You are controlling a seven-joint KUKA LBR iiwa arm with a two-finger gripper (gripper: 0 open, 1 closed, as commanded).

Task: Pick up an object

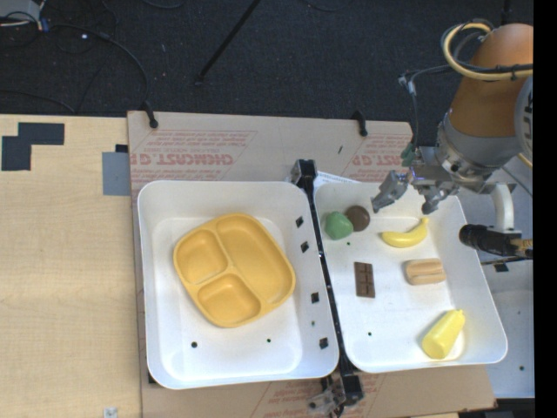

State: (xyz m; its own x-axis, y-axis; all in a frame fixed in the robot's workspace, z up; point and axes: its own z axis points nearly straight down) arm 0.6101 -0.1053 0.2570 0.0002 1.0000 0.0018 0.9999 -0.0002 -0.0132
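**Pincer open above the right bin's far edge, nothing in it**

From my feed, the grey arm with its orange band is cut off at the right edge, so I see just the wrist end. The dark round object beside the green ball is too small for me to identify.

I count two shallow white bins. The left bin holds one yellow three-compartment plastic plate. The right bin holds six things: one round green ball, the dark round piece touching it, one yellow banana, one flat brown rectangular bar, one tan block-shaped piece, and one yellow tilted cup-like item near the front corner.

The pincer hangs over the far side of the right bin, just above the banana. Its two fingers stand well apart, with nothing between them.
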